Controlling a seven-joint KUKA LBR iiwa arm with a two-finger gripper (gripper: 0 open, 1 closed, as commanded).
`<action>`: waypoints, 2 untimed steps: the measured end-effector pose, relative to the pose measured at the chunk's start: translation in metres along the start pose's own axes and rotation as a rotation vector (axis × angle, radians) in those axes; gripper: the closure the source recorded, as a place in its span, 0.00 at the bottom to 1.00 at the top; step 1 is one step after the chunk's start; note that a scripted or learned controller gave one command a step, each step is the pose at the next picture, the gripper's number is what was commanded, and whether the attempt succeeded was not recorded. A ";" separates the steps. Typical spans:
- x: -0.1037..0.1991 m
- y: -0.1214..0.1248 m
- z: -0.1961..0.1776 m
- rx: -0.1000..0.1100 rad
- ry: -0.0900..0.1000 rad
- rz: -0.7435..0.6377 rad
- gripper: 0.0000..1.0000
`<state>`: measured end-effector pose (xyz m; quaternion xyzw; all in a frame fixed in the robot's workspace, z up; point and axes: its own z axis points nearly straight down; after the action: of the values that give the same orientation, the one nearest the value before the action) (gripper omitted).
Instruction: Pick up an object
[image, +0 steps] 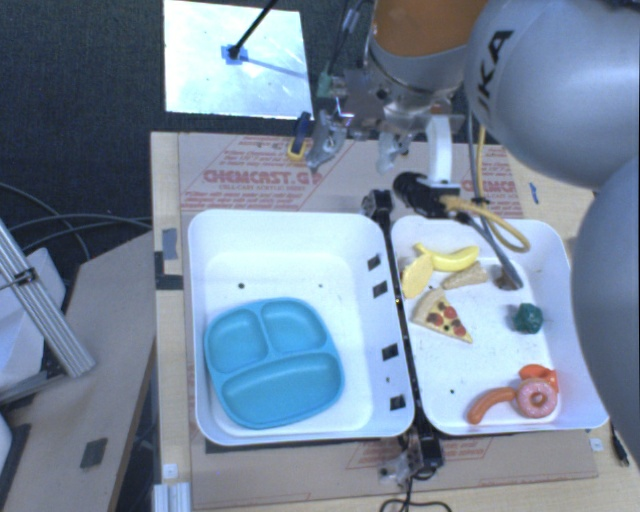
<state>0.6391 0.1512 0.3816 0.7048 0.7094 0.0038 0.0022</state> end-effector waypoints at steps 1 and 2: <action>-0.118 -0.001 0.135 0.019 -0.008 0.017 0.00; -0.096 -0.052 0.201 0.016 -0.002 0.006 0.00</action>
<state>0.5890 0.0550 0.1802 0.7069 0.7073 -0.0025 -0.0030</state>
